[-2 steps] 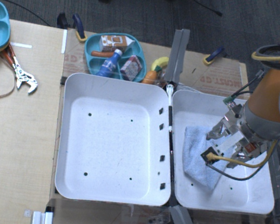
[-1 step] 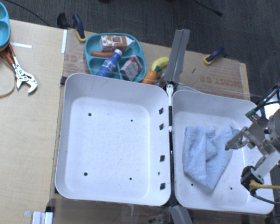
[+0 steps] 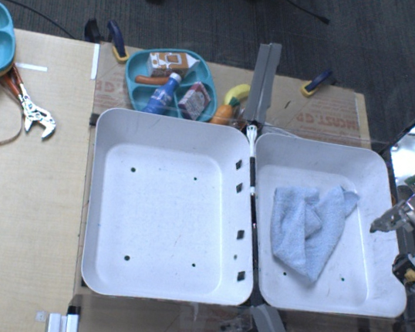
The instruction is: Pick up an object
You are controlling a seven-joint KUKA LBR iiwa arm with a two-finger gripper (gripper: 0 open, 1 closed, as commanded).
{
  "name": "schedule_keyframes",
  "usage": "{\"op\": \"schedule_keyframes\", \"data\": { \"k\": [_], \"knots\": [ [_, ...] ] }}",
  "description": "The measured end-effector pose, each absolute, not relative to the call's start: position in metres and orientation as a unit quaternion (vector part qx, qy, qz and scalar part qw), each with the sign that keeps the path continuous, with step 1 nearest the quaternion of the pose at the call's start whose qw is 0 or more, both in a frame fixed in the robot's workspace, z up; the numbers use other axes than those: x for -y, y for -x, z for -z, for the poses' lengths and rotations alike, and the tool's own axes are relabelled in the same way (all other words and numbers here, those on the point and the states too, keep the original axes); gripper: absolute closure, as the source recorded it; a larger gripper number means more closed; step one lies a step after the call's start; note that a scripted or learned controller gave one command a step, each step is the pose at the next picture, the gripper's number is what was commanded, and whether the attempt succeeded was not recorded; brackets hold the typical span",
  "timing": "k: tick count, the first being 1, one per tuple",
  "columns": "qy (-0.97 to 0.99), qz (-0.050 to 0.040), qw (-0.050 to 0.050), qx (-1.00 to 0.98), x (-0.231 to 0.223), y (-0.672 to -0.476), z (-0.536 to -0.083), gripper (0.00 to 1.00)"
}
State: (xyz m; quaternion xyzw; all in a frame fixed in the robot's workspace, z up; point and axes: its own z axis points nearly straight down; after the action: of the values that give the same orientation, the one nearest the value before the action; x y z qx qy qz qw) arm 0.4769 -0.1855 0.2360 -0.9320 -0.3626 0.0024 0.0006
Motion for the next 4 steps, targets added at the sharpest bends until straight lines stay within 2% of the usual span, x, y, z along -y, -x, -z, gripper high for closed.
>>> {"op": "schedule_keyframes", "data": {
  "k": [1, 2, 3, 4],
  "knots": [
    [0.974, -0.0028, 0.001, 0.226, 0.194, -0.482, -0.211, 0.0],
    [0.993, -0.003, 0.001, 0.121, 0.219, -0.497, -0.185, 0.0],
    [0.995, -0.0027, 0.002, 0.1, 0.222, -0.476, -0.136, 0.0],
    [0.995, -0.0017, 0.001, 0.101, 0.222, -0.477, -0.158, 0.0]
  ]
}}
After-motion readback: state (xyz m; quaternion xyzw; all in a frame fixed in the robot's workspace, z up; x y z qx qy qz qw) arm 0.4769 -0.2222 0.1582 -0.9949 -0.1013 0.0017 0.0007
